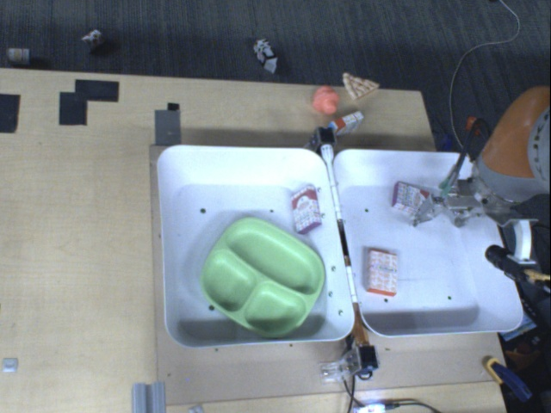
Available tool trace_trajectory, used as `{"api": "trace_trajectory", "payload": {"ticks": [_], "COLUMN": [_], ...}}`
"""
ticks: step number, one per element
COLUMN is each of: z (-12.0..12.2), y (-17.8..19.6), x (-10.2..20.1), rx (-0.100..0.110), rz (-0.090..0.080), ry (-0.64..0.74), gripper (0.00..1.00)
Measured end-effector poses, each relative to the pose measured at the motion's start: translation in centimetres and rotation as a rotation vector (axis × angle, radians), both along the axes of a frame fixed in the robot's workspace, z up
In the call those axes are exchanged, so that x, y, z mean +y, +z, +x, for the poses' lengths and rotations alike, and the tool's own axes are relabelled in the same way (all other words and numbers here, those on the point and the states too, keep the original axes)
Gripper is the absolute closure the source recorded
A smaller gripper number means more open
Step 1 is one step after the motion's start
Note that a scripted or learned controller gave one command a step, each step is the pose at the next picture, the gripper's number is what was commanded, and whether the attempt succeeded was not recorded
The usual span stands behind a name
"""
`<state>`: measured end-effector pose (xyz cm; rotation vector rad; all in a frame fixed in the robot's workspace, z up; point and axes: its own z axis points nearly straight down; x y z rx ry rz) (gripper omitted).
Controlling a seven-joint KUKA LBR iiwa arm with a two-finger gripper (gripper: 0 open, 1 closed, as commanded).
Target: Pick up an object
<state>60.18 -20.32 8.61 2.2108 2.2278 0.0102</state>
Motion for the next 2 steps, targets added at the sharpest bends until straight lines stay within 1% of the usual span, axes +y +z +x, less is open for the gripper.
{"api": "trace_trajectory", "payload": {"ticks": [1,2], "z": [0.1,6.8], "y": [0.0,0.0], "x": [5.9,3.6], "rx": [0.001,0.001], "rz": [-0.002,-0.003], "ry": [-0.002,-0.001], "gripper": [0.0,0.0]}}
